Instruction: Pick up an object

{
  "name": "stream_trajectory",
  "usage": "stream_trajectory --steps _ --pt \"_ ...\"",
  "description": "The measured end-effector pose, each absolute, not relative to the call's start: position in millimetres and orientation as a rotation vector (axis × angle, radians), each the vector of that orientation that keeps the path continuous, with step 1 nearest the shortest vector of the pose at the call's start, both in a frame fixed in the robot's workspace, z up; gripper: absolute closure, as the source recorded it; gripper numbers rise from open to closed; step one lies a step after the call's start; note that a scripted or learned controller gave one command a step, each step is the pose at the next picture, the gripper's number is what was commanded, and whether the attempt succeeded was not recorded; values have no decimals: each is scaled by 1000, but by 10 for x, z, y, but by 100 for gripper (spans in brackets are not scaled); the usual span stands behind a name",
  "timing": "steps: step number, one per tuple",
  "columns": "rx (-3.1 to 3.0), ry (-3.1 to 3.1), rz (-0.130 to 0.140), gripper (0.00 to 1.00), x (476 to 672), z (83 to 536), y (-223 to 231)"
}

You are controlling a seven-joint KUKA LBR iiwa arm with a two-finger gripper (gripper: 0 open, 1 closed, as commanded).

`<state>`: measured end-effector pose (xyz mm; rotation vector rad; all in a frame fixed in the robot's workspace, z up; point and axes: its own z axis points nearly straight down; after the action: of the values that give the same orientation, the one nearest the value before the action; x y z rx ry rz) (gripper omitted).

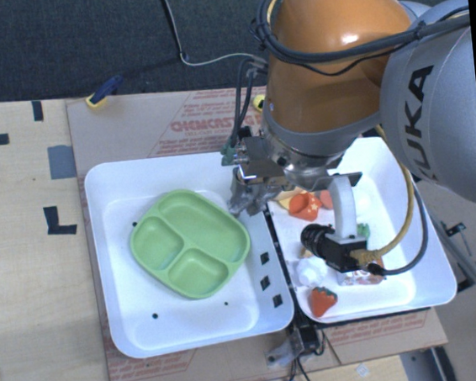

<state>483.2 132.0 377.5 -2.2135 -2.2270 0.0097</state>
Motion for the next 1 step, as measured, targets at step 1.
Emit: stream_trajectory --steps 1 --pt "-2211 -2229 13 100 4832 3868 1325"
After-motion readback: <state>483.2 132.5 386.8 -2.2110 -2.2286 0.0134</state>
